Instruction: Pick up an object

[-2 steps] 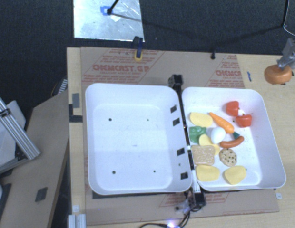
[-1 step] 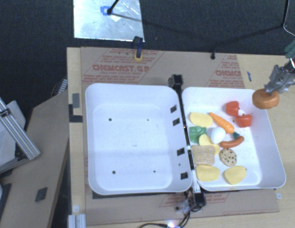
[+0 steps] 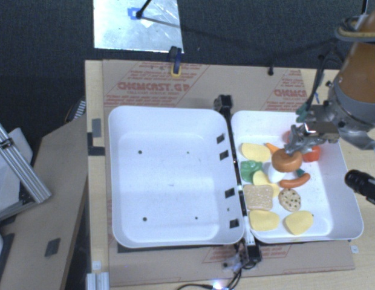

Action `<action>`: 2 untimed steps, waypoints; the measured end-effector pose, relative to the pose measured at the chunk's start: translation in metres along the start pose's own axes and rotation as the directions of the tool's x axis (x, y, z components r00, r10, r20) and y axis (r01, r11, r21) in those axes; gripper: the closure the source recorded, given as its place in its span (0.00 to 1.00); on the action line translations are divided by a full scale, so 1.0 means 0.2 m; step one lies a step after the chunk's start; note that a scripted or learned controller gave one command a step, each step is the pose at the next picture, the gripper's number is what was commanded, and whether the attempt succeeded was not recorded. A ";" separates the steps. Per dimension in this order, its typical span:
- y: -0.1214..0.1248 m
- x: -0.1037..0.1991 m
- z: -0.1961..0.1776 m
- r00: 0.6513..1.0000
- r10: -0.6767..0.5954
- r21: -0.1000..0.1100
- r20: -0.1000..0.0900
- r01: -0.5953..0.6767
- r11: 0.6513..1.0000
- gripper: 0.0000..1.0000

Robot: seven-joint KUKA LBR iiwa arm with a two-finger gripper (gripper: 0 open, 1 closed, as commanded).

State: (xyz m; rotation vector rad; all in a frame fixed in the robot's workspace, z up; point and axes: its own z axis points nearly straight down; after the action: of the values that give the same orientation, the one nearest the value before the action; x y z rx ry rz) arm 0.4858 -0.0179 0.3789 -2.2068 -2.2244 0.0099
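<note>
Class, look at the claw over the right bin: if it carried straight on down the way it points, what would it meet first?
Probably the round brown doughnut-shaped toy, which lies just below the claw; from this slanted view the depth is uncertain.

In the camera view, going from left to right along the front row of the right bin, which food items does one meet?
Slice of toast → chocolate-chip cookie; in front of them, near the rim: yellow piece → second yellow piece.

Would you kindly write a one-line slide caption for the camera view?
KUKA arm's gripper poised over the toy food piled in the right bin, beside the left bin.
</note>
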 end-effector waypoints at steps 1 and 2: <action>0.01 0.40 0.47 1.000 -0.003 -0.004 0.000 0.003 1.000 1.00; 0.01 0.33 -0.01 1.000 0.004 -0.022 0.000 -0.004 1.000 1.00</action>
State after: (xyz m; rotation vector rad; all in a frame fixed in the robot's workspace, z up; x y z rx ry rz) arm 0.4876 0.0474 0.3807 -2.2218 -2.2310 -0.0142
